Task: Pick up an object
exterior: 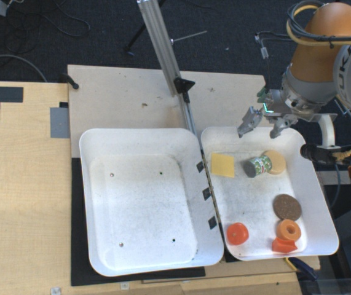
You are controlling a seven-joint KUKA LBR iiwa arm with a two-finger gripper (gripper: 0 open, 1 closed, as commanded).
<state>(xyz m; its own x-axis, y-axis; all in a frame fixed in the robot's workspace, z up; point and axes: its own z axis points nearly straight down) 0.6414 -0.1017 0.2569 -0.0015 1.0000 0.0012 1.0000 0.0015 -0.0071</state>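
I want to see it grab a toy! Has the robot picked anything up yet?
Not yet. Nothing looks done: the yellow block, can, brown disc and orange pieces all lie in the right bin. In hand: the gripper hangs open above the bin's far edge, with nothing between its fingers. Left: go down, close on one thing and lift it.

No text or label can be read.
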